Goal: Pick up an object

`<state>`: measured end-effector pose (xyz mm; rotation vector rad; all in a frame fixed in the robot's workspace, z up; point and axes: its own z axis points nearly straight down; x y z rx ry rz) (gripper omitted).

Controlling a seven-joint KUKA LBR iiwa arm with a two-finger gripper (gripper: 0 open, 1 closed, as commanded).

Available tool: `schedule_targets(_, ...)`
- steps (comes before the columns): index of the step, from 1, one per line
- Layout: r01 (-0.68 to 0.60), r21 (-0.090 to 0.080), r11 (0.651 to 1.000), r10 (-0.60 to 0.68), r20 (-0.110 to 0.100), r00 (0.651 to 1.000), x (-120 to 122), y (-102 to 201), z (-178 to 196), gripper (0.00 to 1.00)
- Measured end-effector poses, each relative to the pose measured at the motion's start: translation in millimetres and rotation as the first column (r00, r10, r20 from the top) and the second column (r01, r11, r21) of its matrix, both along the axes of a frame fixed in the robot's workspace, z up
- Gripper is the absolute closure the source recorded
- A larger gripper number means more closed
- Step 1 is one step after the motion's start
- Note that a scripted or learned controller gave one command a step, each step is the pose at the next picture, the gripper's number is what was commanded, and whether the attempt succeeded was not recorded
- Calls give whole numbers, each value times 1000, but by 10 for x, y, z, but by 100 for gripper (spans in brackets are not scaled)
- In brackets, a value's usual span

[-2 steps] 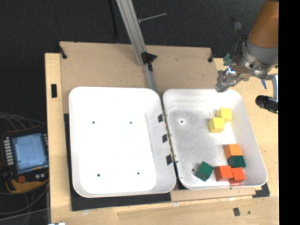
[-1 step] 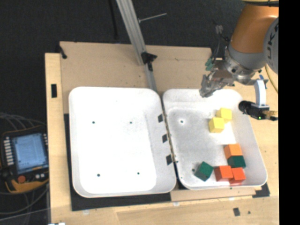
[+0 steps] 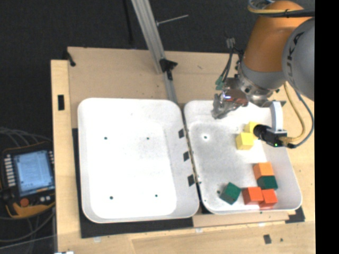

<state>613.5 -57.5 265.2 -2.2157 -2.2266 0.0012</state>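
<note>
Near the right bin's [image 3: 209,202] front edge sit a green block [image 3: 230,193] and orange blocks [image 3: 257,194]. A yellow block [image 3: 244,140] lies farther back. The gripper [image 3: 221,109] hangs at the back edge — holding nothing, fingers unclear. Nothing picked up yet.

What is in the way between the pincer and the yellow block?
Nothing that can be seen. The pincer hangs over the far end of the right bin, and the yellow block lies a little nearer and to its right, with bare white floor between them. The green and orange blocks sit at the near end.
</note>
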Motion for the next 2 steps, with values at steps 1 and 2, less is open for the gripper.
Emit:
schedule_targets(1,-2,2,1000,2,1,1000,-235,539,24,100)
schedule_targets(2,-2,2,1000,2,0,1000,-362,1120,-69,100)
